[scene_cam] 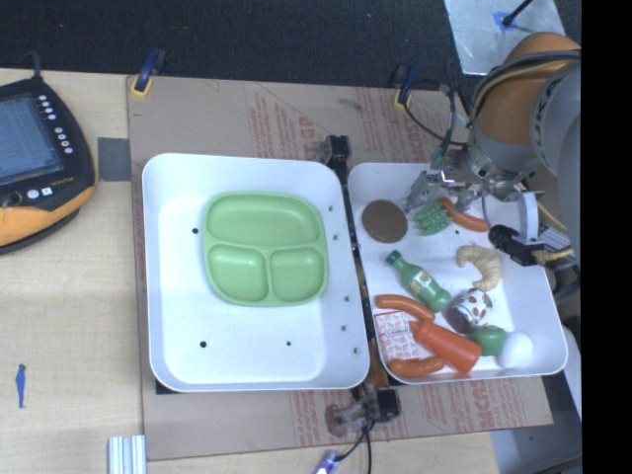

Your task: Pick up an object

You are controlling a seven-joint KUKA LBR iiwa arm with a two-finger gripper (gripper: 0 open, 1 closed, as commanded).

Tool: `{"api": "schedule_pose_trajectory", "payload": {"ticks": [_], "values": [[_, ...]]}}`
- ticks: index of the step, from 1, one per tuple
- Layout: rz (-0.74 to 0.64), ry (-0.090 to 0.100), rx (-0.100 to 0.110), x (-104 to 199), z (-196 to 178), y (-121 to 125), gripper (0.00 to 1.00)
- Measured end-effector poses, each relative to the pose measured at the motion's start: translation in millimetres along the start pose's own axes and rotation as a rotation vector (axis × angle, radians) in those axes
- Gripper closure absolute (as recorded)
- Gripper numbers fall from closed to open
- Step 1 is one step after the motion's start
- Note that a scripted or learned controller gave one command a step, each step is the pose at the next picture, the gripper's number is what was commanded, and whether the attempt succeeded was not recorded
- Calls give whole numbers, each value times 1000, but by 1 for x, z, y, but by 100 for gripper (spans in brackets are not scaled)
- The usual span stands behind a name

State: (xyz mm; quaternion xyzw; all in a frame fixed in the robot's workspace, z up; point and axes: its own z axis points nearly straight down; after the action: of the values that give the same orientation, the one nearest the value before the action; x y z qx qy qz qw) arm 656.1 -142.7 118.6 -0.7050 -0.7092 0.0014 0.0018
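Gripper (441, 194): low over the far end of the right bin, metal fingers touching or just above the green leafy toy; open or closed cannot be told, nothing clearly held.
Progress: no object lifted clear; by the look of it, approach done, grasp and lift left.
Orange-and-black handheld pendant with grey screen (35, 161): far left on the bench, well apart from both bins.
Shallow white left bin (173, 354): holds a pale green three-compartment plastic plate (265, 248).
Shallow white right bin (548, 294): crowded with toy food.
Brown round cookie-like disc (384, 220): just left of the gripper.
Green leafy toy (432, 219): likely target, beside an orange carrot-like piece (466, 216).
Green bottle with white label (419, 282): mid-bin, tilted.
Tan croissant-shaped piece (480, 265): right of the bottle.
Large orange carrot with green top (452, 344): near end, among sausages and a white ball (515, 348).
Obstruction: disc and carrot-like piece close around the target; a stray contact looks possible.
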Motion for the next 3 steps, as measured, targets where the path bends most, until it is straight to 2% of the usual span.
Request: {"api": "schedule_pose_trajectory", "payload": {"ticks": [1, 2, 3], "values": [[-2, -2, 0, 51, -20, -38, 0], [0, -1, 1, 40, 28, -121, 0], [4, -1, -2, -20, 27, -87, 0]]}}
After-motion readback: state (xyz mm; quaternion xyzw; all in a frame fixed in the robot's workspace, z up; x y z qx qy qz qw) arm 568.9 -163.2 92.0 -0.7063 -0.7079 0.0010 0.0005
